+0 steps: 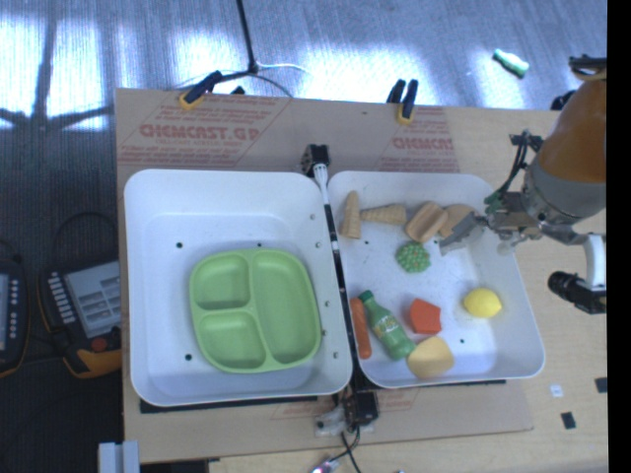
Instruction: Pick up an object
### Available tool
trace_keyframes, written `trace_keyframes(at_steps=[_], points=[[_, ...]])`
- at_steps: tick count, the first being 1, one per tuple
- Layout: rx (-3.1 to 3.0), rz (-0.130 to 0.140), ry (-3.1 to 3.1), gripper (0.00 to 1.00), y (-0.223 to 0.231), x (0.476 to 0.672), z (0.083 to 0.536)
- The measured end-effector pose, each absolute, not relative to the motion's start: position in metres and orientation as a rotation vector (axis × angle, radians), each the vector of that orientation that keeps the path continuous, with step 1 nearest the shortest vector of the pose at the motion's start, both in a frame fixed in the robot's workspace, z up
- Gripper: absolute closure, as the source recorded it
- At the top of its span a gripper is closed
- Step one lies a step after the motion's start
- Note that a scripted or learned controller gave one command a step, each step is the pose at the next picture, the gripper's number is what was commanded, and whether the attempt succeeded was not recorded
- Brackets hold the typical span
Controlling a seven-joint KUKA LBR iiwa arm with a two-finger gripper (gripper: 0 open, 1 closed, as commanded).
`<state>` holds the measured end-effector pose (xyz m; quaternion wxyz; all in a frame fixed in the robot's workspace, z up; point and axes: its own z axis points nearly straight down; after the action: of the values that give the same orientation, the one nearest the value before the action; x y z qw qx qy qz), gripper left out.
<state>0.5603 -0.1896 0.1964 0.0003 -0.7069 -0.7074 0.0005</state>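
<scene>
Altogether the right bin [513, 363] holds nine toy foods: three bread pieces [426, 221], one broccoli [414, 257], lemon [482, 303], bottle [386, 325], carrot [361, 328]. The gripper [463, 233] hovers there; whether its fingers are spread is unclear. One green tray [254, 308] fills the left bin [158, 225].

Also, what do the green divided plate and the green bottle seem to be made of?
The green divided plate looks like moulded plastic with a matte finish: one even pale green colour, soft rounded compartment edges, no sharp glare. The green bottle looks like a plastic toy, slightly glossy, with an orange cap; its small size in the picture leaves the material uncertain.
</scene>
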Motion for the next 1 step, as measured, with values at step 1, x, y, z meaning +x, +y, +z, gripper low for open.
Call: trace_keyframes(at_steps=[1], points=[[-2.259,0.002,-2.180,0.00,-0.1276,0.5768,0.1465]])
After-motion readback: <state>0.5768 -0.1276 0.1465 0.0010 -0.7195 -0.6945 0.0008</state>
